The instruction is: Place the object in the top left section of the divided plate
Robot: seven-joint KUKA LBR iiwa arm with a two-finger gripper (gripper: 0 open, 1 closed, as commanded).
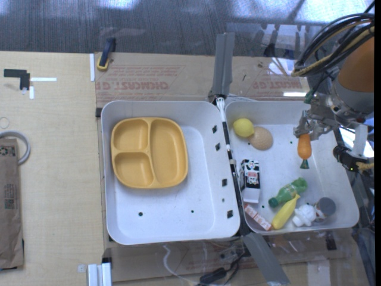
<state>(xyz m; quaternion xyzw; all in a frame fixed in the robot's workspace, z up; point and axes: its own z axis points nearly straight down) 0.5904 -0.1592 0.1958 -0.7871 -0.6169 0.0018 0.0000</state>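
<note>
1. The orange carrot hangs upright above the right bin, gripped at its top.
2. The gripper has its jaws clenched on the carrot.
3. A lemon and a milk carton lie in that bin.
4. The yellow divided plate sits in the left bin.

I see my hand over the right bin, near its far right corner, with an orange carrot hanging upright between its fingers. The yellow divided plate lies in the left bin, toward its far left corner.
</note>
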